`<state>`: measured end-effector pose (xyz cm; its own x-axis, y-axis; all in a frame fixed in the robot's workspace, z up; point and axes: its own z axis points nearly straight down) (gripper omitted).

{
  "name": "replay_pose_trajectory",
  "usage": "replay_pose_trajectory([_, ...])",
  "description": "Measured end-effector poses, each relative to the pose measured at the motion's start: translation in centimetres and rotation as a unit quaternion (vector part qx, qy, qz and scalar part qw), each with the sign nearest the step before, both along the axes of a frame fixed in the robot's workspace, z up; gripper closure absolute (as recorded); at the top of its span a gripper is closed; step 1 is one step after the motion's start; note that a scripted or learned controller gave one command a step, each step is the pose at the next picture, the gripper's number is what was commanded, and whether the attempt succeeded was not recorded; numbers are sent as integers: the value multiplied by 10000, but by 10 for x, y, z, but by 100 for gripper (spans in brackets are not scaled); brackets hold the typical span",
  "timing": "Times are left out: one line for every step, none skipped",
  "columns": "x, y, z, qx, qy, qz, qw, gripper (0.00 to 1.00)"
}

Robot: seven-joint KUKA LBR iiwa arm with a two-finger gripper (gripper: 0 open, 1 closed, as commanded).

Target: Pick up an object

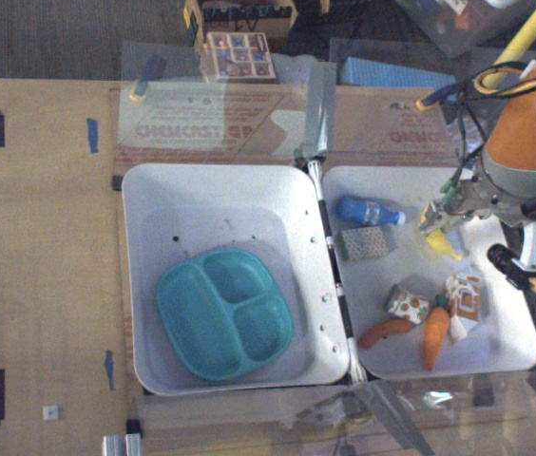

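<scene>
**Pincer low over a yellow piece in the right bin**

Nearest the camera, at the lower right of the frame, a carrot [434, 335] lies in the right bin [515, 350] beside a brown sausage [385, 332] and two small printed cartons [407, 304] [465, 295]. Further up the same bin sit a grey mesh block [364, 244] and a blue bottle [367, 211]. The left bin [154, 198] holds a teal tray [224, 313] with three compartments.

The gripper [442, 218] hangs at the upper right of the right bin, just above a small yellow piece [445, 245] that seems the likeliest target. Whether its pincer is wide or narrow I cannot tell; the tips blur against the white floor, and nothing is plainly held.

To do this step well, I judge that the tips should straddle the yellow piece across its narrow side, not along its length, since it looks small and slick and could squirt out sideways. It lies apart from the bottle and the block, so there is room to come straight down. The bin floor is close below: descend slowly, close fully, then lift straight up before swinging away, keeping clear of the far rim.
</scene>
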<state>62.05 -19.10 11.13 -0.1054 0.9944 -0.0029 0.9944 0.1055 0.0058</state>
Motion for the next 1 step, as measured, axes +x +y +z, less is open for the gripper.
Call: replay_pose_trajectory([-19,95,84,4,16,819,9966,100])
